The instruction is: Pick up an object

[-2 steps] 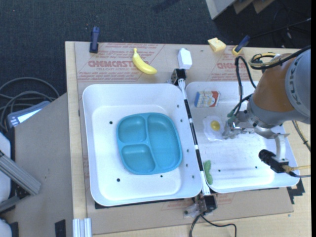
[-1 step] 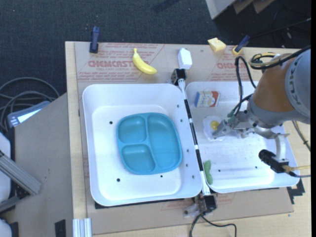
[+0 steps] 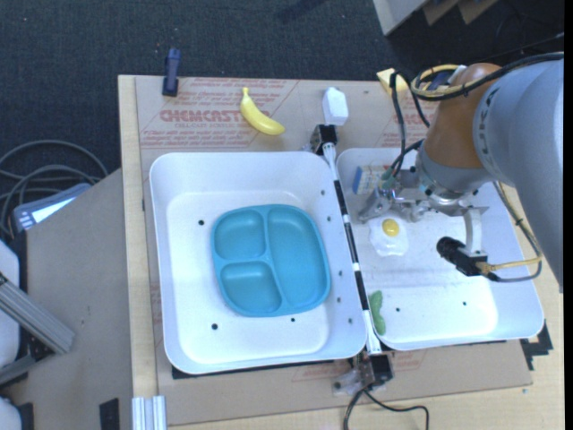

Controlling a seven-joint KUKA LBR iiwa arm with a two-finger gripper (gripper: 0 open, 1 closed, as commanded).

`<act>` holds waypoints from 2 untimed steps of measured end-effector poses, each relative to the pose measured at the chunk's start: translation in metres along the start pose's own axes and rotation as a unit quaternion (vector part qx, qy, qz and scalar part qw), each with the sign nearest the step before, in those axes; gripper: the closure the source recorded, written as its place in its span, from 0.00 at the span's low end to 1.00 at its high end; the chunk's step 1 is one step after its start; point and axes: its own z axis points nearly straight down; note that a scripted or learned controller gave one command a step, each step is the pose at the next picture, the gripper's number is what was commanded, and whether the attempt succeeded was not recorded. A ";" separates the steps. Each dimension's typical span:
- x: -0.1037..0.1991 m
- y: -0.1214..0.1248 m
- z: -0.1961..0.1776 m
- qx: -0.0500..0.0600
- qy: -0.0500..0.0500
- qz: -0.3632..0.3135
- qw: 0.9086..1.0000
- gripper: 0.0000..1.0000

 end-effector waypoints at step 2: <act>0.000 0.000 -0.010 -0.001 -0.001 0.000 1.000 0.00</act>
